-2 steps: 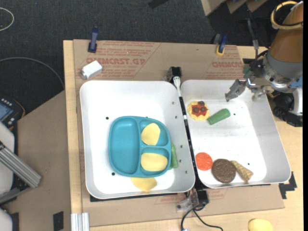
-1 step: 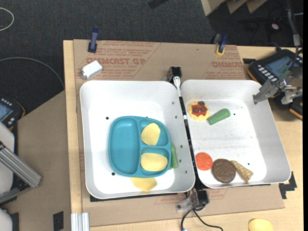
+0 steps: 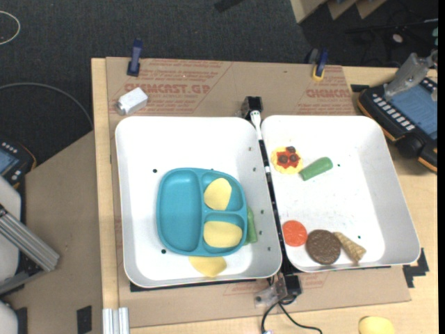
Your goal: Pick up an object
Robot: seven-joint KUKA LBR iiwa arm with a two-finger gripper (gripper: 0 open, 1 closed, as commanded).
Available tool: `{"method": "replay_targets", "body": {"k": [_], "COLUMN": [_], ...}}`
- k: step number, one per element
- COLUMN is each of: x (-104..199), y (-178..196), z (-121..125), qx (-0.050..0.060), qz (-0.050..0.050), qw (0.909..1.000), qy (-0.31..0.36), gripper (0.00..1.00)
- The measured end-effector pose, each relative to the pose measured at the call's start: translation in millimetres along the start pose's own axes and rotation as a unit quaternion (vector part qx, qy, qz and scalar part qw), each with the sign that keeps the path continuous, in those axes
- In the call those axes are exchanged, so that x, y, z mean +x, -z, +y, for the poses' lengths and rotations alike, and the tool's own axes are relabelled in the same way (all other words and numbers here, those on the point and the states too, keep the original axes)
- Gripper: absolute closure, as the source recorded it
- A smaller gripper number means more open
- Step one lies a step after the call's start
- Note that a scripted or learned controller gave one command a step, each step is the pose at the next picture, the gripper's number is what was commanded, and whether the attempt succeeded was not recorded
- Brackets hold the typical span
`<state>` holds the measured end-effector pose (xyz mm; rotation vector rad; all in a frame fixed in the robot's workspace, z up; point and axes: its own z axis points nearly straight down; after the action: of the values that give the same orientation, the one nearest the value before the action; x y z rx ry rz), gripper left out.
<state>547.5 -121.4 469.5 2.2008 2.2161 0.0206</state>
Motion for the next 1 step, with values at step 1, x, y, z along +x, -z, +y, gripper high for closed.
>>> {"method": "replay_targets", "body": {"k": [1], "x": [-2.7], "y": [0.3], "z": [-0.4], "qx": [0.008], "qz": [0.000], "qw": [1.0000], "qy": [-0.003], "gripper": [1.00]}}
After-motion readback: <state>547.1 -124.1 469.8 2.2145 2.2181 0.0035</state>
